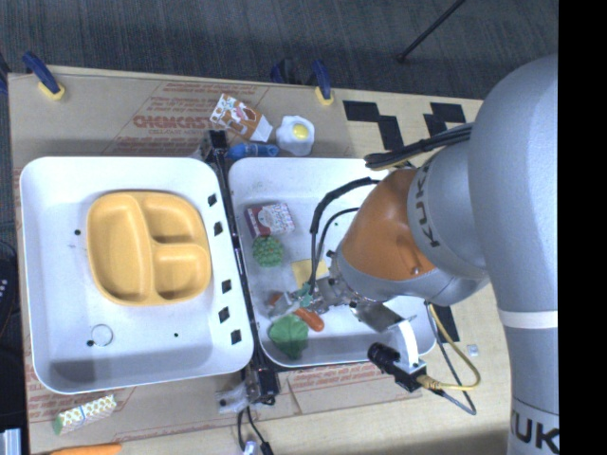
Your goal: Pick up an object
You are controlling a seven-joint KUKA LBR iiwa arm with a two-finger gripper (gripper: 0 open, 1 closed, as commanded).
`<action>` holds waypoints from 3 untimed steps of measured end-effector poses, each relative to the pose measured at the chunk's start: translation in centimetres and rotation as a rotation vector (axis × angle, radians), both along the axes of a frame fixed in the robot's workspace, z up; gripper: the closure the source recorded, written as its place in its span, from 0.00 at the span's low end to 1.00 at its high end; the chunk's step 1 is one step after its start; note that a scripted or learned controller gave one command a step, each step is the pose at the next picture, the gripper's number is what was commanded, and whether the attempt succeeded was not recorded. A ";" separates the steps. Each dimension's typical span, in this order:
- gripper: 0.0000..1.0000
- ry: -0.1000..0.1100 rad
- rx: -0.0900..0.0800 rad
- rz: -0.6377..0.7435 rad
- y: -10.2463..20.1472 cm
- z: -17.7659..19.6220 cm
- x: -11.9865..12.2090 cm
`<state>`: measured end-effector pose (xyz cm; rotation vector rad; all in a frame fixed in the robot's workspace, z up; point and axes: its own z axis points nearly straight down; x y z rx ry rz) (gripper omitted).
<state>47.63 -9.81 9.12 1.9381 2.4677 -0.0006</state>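
Over the right bin (pixel 398 171), I saw the gripper (pixel 318 297) low among the toys, just above the green leafy piece (pixel 287 336) and touching or nearly touching the orange carrot (pixel 312 321) beside it, though I couldn't tell its grip from my screen.

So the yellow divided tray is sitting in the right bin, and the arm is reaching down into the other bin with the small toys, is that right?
Not quite. The camera view shows the yellow divided tray in the left bin, not the right one. The arm does reach down into the other bin, the right bin, among the small toys.
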 end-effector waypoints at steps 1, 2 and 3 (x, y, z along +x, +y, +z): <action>0.00 -0.003 -0.002 -0.066 0.1 0.0 0.0; 0.00 -0.002 0.000 -0.053 0.2 0.0 0.0; 0.00 0.008 0.006 0.178 0.2 0.0 -0.1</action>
